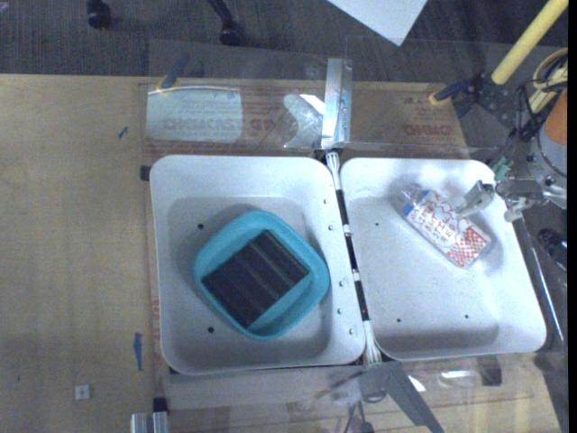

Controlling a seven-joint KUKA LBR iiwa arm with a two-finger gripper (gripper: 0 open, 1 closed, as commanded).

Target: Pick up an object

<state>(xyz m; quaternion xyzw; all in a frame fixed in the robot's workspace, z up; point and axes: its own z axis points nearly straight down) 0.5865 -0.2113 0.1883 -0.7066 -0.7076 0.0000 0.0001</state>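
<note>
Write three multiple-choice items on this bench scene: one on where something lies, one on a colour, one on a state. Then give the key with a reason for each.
1. Where does the clear packet with red-and-white print lie?
A. In the right bin
B. In the left bin
C. On the wooden bench outside both bins

2. What colour is the square container in the left bin?
A. Yellow
B. Blue
C. Red

3. How does the container stand toward its bin's walls?
A. Square to them
B. Turned at a slant to them
C. Tipped over the rim

Key: 1 A, the packet rests on the floor of the right bin, near the pincer. 2 B, its rim is light blue around a dark inside. 3 B, its corners point toward the bin's sides.
</note>
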